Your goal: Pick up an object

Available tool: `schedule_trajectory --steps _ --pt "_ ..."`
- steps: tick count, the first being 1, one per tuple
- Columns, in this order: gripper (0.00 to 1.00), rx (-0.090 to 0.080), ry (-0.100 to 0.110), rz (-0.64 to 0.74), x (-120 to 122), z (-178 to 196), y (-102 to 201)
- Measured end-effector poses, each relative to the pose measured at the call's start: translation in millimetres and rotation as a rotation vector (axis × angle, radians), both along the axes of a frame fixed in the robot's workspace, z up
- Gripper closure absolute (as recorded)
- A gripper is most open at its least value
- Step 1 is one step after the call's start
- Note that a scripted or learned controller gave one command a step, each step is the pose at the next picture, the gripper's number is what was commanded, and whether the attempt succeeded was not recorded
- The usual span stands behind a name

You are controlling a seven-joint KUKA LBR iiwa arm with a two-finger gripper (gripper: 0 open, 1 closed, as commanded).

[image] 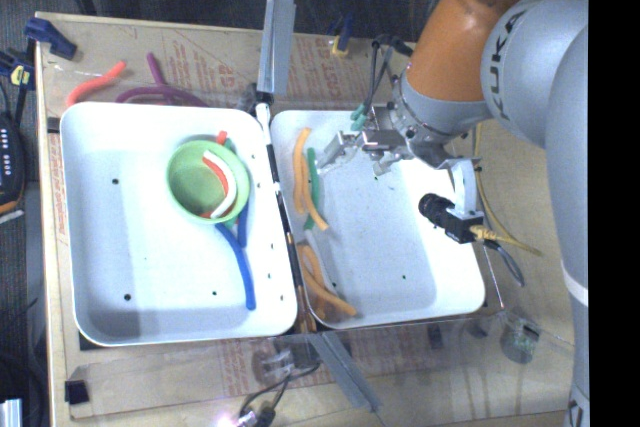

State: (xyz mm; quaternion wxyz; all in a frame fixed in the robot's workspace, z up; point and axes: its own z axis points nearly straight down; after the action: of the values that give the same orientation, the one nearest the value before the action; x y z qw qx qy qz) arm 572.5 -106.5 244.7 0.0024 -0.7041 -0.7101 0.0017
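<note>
Gripper (352, 150) is sitting over the upper part of the right bin (455, 290), with its 2 fingers spreading wide and nothing lying between them — the green strip (313, 177) and orange strip (301, 177) are lying just to its left along that bin's left side, with more orange strips (322, 287) near the lower left corner. In the left bin (100, 315) a green bowl (203, 182) is resting on a blue-handled tool (241, 265) — well apart from the gripper

Bench (180, 50) w/ two white bins (100, 215), maybe loose cables (150, 95).
</note>
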Motion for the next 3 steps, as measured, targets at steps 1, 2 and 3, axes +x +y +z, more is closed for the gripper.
schedule_trajectory --steps 1,2,3 --pt "0.0 -0.002 -0.004 0.132 59.0 -99.6 9.2" --pt "0.0 -0.009 -0.005 0.034 56.7 -151.5 -6.2" --pt "1.0 -0.007 -0.004 0.039 57.4 -141.2 -4.2"
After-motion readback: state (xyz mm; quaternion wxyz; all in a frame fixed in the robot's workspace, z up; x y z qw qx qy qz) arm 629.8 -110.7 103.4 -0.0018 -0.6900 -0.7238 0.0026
